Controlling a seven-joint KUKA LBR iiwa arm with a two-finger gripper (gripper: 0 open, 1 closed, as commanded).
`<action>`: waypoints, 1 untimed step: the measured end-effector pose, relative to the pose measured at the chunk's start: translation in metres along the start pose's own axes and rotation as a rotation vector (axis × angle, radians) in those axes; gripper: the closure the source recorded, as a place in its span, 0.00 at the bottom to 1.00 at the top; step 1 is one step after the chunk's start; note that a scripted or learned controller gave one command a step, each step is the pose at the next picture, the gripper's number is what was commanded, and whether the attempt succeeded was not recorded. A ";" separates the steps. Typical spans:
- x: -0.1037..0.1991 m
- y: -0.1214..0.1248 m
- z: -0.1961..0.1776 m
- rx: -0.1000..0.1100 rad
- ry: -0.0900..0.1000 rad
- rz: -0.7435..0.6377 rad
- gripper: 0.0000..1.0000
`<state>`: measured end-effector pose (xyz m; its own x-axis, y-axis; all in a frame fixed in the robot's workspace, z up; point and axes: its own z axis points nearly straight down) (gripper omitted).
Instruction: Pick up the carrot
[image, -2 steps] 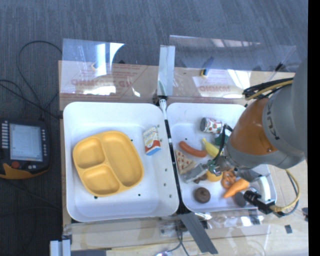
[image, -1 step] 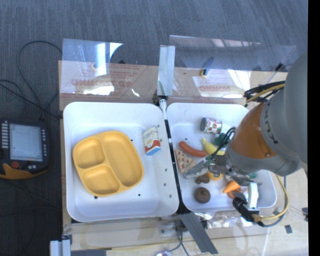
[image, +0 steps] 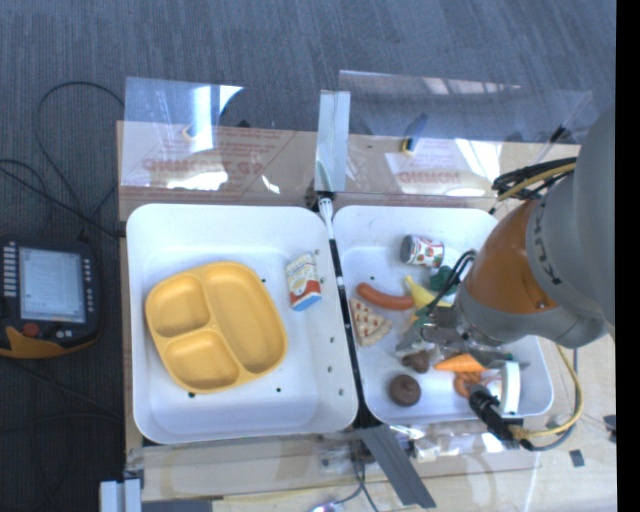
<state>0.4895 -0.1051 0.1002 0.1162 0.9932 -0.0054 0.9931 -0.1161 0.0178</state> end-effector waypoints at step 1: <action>-0.066 0.020 -0.008 0.020 0.005 -0.154 1.00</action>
